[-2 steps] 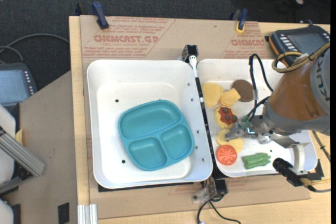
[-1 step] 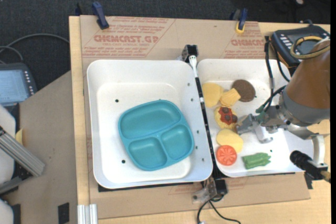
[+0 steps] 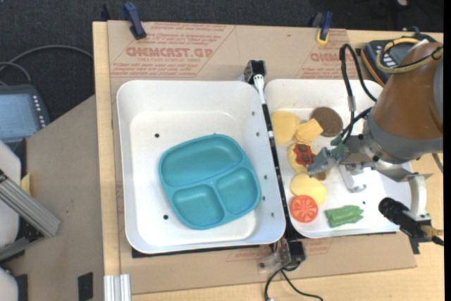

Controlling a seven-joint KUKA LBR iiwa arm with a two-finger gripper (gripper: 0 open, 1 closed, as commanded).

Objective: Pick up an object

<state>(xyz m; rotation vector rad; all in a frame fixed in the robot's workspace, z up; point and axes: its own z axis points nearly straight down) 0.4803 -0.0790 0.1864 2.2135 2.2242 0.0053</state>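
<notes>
The right bin holds several toy foods. At its back lie a pale yellow piece, an orange-yellow wedge and a brown disc. A red piece sits in the middle. A yellow lump, a red tomato slice and a green piece lie nearer the front. My gripper hangs low over the bin, just right of the red piece and above the yellow lump. Its tip points left, and nothing can be seen held in it.
The left bin carries a teal divided plate. A black clip sits at the back where the two bins meet. Blue clamps hold the board's far edge. My arm's bulk covers the right bin's right side.
</notes>
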